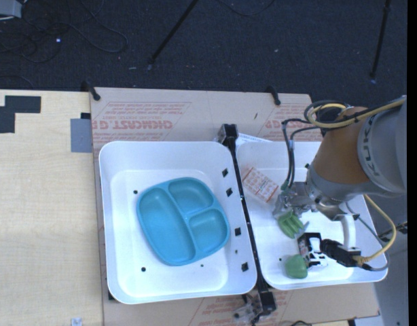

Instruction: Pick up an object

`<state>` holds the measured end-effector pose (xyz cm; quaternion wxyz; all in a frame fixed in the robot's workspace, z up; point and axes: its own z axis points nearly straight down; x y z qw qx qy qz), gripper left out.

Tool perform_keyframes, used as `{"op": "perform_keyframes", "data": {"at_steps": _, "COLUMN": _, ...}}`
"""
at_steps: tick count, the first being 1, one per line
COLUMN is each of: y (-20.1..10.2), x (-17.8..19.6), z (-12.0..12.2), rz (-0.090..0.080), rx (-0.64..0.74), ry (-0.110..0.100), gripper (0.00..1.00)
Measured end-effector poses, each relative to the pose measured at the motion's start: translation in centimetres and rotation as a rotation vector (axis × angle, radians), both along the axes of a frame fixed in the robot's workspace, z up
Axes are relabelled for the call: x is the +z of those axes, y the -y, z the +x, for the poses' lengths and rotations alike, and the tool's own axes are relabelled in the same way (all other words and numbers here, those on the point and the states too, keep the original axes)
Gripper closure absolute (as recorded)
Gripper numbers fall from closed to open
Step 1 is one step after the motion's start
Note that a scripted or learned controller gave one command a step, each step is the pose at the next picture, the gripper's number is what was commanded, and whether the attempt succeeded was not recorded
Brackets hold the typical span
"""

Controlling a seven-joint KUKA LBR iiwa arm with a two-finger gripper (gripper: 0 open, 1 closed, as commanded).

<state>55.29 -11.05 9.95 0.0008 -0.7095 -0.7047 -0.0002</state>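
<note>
In the right bin (266, 158), a green block (291, 225) lies tilted. Its long axis seems to run from far left to near right. The tool (288, 208) sits directly on its far side, touching or nearly so. Whether the tool is open or closed, or has hold of the block, cannot be told from this angle.

A rounder green lump (296, 267) rests nearer, close to the bin's near wall. A packet (259, 184) with orange print too small to read lies to the far left of the tool.

The left bin (120, 250) holds a blue plate (181, 219) with three compartments. The cardboard (147, 117) under both bins carries red lettering upside down, not clearly legible. It lies on a pale wooden tabletop (39, 202).
</note>
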Motion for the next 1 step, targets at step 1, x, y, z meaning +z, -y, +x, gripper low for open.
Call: {"op": "perform_keyframes", "data": {"at_steps": 1, "y": 0.84, "x": 5.67, "z": 0.76, "rz": -0.002, "rx": 0.004, "ry": 0.004, "gripper": 1.00}}
